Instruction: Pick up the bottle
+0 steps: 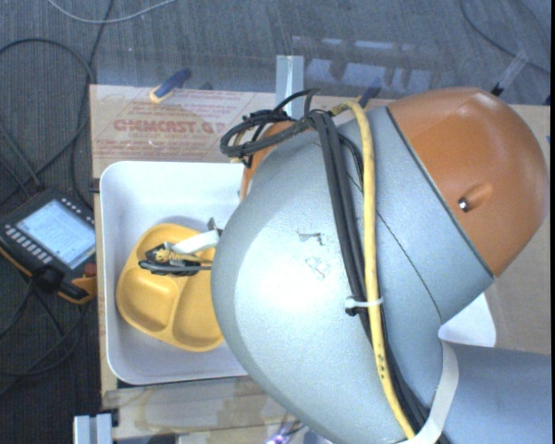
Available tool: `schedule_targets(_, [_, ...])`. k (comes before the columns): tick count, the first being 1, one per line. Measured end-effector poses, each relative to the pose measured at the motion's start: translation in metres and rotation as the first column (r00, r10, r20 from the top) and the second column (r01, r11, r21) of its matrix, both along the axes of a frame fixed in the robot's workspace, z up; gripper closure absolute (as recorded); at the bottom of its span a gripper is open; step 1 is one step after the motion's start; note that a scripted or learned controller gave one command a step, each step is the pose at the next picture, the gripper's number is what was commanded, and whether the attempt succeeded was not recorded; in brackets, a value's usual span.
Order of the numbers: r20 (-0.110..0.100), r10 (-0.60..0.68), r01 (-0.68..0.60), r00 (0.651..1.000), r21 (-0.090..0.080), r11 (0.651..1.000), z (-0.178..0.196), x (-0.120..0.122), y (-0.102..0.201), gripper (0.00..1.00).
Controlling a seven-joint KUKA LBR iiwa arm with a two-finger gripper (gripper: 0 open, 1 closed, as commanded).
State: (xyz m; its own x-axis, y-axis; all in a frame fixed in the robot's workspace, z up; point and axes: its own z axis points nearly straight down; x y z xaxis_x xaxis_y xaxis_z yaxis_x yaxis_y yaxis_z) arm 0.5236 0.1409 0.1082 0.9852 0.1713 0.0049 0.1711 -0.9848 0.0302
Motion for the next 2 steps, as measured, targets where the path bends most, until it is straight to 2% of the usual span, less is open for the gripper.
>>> schedule_targets(1, [-0.021,0.185,-0.185,0.982,0.027,0.982,0.063,-0.002,0.054,1.0])
schedule_targets(2, [-0.02,0.058,-0.058,0.998,0.024,0.998,0.043,-0.022,0.09,1.0])
